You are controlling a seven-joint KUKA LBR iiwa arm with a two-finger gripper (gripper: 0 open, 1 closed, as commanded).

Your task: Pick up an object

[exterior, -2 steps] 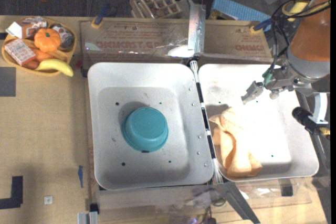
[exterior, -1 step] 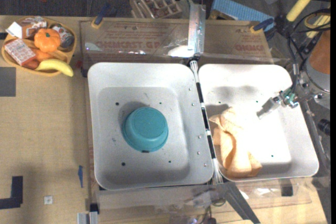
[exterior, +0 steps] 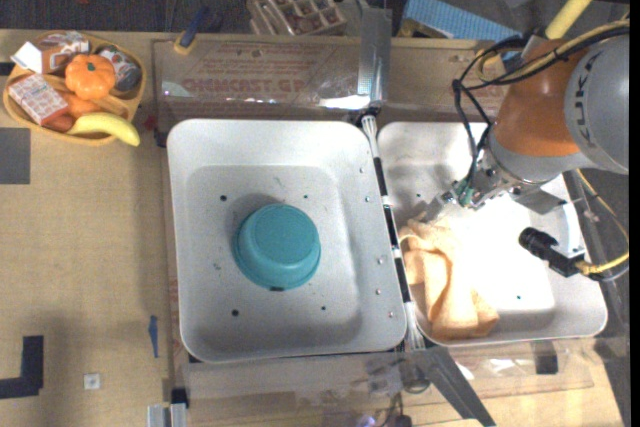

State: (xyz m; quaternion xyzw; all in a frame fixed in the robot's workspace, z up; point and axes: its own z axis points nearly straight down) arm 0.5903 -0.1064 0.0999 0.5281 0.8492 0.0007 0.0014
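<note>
A teal bowl lies upside down in the middle of the left bin. A crumpled peach-orange cloth lies at the near-left corner of the right bin. My gripper reaches down and to the left from the grey and orange arm. Its tip hangs just above the cloth's far edge, close to the wall between the two bins. Nothing shows between its tips.
A yellow dish with a toy pumpkin, a banana and small boxes sits on the bench at far left. Cardboard trays and clutter stand beyond the bins' far edge. The right bin's white floor is bare to the right of the cloth.
</note>
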